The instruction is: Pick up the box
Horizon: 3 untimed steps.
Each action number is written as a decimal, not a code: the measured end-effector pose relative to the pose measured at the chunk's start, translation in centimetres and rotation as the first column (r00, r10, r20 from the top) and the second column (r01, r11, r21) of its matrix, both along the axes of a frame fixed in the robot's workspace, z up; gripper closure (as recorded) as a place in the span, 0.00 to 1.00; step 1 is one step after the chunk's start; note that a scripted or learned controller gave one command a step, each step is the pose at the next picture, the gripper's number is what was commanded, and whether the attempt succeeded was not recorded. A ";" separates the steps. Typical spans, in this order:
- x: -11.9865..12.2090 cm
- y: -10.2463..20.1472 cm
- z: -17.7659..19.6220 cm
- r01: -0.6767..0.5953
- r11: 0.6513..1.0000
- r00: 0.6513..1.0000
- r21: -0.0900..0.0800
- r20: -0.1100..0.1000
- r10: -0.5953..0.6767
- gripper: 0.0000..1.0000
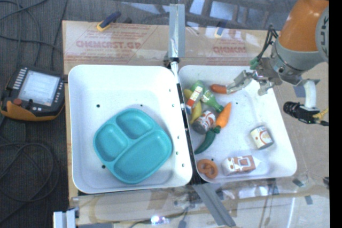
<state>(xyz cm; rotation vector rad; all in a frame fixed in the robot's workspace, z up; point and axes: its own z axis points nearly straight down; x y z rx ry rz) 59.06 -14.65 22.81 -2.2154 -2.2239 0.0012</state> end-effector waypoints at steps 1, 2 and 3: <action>-0.8 2.8 4.9 -0.345 0.939 0.939 -0.002 0.003 0.345 0.00; -3.6 4.4 11.0 -0.358 0.934 0.934 -0.001 0.003 0.358 0.00; -3.6 4.3 11.0 -0.357 0.934 0.934 -0.001 0.003 0.357 0.00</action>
